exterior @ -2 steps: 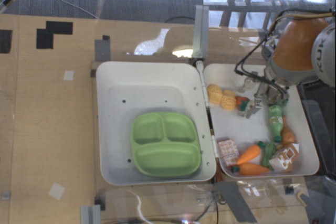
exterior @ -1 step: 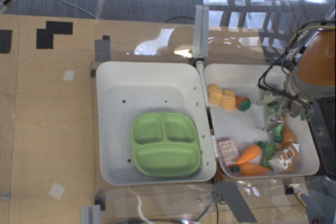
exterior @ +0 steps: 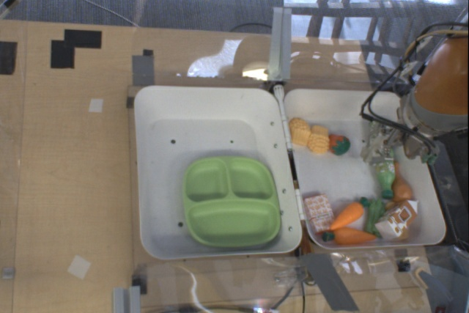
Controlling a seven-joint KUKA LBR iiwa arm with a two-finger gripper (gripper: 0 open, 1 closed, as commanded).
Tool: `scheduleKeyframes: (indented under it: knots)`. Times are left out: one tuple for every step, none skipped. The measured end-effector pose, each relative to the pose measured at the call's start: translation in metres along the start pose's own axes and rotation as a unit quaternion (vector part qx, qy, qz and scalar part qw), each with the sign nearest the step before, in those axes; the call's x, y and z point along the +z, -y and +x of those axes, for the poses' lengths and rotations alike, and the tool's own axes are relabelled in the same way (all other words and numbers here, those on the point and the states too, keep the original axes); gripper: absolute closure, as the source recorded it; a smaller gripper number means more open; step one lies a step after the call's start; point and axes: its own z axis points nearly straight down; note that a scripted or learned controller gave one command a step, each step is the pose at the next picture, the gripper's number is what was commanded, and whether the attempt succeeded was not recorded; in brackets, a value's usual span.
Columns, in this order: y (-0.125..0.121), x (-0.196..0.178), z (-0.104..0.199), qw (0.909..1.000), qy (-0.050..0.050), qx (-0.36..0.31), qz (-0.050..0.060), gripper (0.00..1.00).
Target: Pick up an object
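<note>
We see a pale wooden bench (exterior: 66,179), two white bins, green tray (exterior: 231,200) in the left bin (exterior: 157,121), toy food in the right bin (exterior: 322,110), gripper (exterior: 382,146) at its three o'clock above a green toy (exterior: 385,177), perhaps touching, jaws' spread we cannot tell.

Wooden bench (exterior: 66,157) with two white bins (exterior: 161,121) side by side

Arm reaching in from right, orange-banded wrist high, hand (exterior: 382,148) pointing down
</note>
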Motion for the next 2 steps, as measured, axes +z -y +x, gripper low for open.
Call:
scheduleKeyframes:
  knots:
    - [0.003, -0.007, -0.009, 0.9999, -0.005, -0.012, -0.001, 1.0]
    - [-0.036, -0.123, -0.019, 0.9997, 0.001, 0.024, 0.0, 1.0]
